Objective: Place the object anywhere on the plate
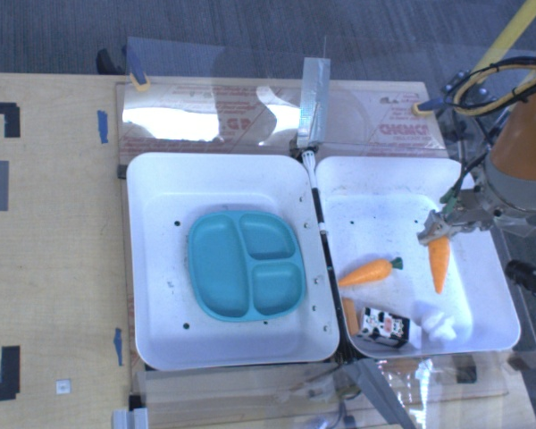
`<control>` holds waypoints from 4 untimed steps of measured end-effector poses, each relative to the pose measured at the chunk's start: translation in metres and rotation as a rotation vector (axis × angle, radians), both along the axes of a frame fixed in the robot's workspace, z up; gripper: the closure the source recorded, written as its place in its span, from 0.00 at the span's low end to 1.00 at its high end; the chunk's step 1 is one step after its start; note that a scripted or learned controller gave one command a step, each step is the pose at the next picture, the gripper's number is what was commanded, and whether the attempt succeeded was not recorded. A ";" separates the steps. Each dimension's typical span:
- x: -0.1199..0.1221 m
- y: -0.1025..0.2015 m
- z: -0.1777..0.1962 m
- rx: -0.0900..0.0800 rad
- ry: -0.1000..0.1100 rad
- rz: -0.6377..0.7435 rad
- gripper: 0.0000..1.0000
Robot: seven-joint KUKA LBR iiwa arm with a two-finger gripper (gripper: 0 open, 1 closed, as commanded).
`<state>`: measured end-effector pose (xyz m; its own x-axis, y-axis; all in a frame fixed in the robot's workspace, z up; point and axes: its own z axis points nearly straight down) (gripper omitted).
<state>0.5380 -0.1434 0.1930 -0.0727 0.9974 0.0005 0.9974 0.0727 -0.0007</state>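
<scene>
A teal divided plate lies in the middle of the left bin. In the right bin, my gripper reaches in from the right, over the bin's right half. An orange carrot points downward from it, with its upper end between the fingers. A second carrot with a green stub lies on the bin floor to the left, apart from the gripper. The gripper is well to the right of the plate, across the divider between the bins.
A black-and-white packet and a white crumpled object lie near the right bin's front wall. A small orange piece lies by the divider. Yellow and black cables hang at the upper right.
</scene>
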 end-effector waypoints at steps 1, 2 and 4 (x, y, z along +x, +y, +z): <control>0.018 0.111 -0.010 0.003 0.004 0.153 1.00; 0.012 0.187 -0.010 0.002 0.003 0.467 1.00; 0.041 0.232 -0.009 0.000 -0.001 0.532 0.00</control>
<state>0.5790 0.0888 0.1835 -0.5685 0.8227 -0.0002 0.8227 0.5685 0.0004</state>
